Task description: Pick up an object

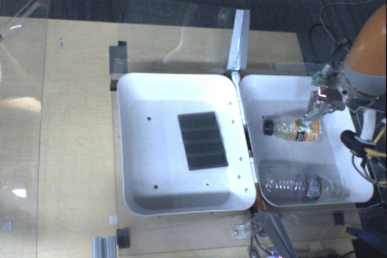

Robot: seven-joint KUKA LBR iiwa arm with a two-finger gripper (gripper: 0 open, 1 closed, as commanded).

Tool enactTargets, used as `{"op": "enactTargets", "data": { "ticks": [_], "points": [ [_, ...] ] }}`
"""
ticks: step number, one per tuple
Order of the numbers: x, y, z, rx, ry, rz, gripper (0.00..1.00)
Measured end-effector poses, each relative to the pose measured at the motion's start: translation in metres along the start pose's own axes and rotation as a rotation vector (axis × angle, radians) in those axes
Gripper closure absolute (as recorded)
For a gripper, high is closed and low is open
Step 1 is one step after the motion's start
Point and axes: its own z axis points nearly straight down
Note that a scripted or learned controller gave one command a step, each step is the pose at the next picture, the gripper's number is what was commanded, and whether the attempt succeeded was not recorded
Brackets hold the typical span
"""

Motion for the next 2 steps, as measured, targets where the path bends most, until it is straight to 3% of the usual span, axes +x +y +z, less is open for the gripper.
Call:
{"op": "enactTargets", "data": {
  "ticks": [1,2],
  "points": [
    [0.0,0.0,0.0,0.001,0.0,0.0,0.0],
    [0.041,0.037,0.114,0.001,0.001,-0.125,0.0]
  ]
}}
